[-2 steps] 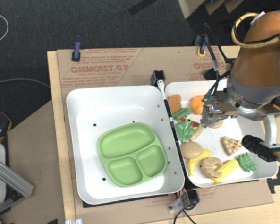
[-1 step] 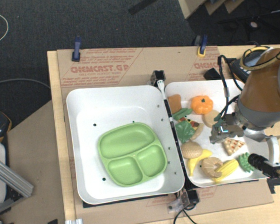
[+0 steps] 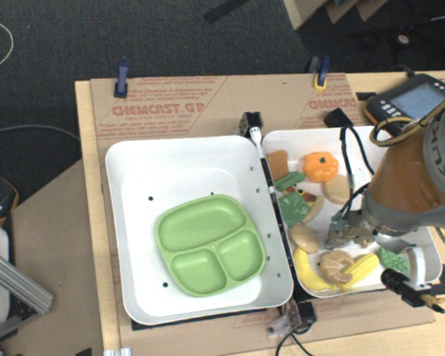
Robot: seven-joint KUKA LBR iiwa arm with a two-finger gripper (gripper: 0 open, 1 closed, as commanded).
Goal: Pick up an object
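Observation:
The right bin [image 3: 310, 139] holds several toy foods. Among them are an orange pumpkin [image 3: 321, 167], a brown slice [image 3: 279, 162], a green leafy piece [image 3: 292, 204], a tan potato [image 3: 305, 238], a pale round piece [image 3: 335, 190], a yellow banana [image 3: 309, 274], a brown round cookie [image 3: 336, 265] and a corn cob [image 3: 365, 265]. My gripper [image 3: 344, 230] hangs low over the middle of this bin, just above the cookie and right of the potato. The arm's orange band [image 3: 407, 177] covers the bin's right part.
The left bin [image 3: 135, 216] holds a green divided plate [image 3: 209, 244]. A black cable [image 3: 349, 154] loops over the right bin's back. A handheld pendant [image 3: 406, 102] lies at the back right. Blue clamps [image 3: 121, 79] hold the board's far edge.

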